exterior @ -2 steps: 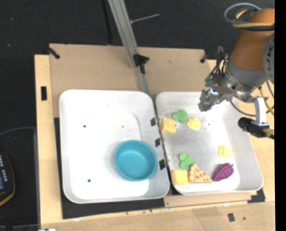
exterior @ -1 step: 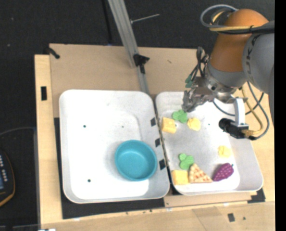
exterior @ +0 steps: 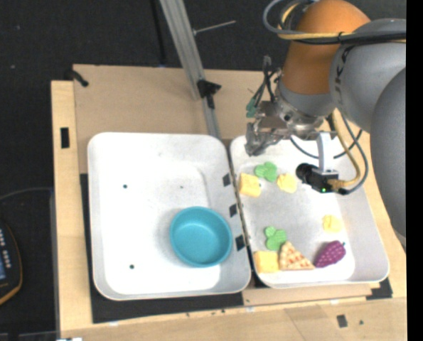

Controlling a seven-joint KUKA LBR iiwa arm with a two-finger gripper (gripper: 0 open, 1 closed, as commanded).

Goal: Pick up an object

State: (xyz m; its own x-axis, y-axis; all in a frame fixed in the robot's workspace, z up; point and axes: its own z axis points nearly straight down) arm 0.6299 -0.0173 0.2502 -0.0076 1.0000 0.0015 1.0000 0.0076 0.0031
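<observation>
I judge the pick not yet made: my claw hangs over the right bin's far left corner, its grip state not discernible. The left bin holds a teal bowl. The right bin holds toy foods, all lying loose: purple grapes, pizza slice, green and yellow pieces.

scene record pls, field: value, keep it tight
arm: reaches in from the right, gripper over the far left corner of the right bin
held: nothing seen between the fingers
left bin: blue bowl, near its right wall
right bin, far end: yellow block, green piece, yellow piece
right bin, near end: green piece, yellow block, pizza slice, purple grapes, small yellow piece
task state: no object picked up yet
</observation>
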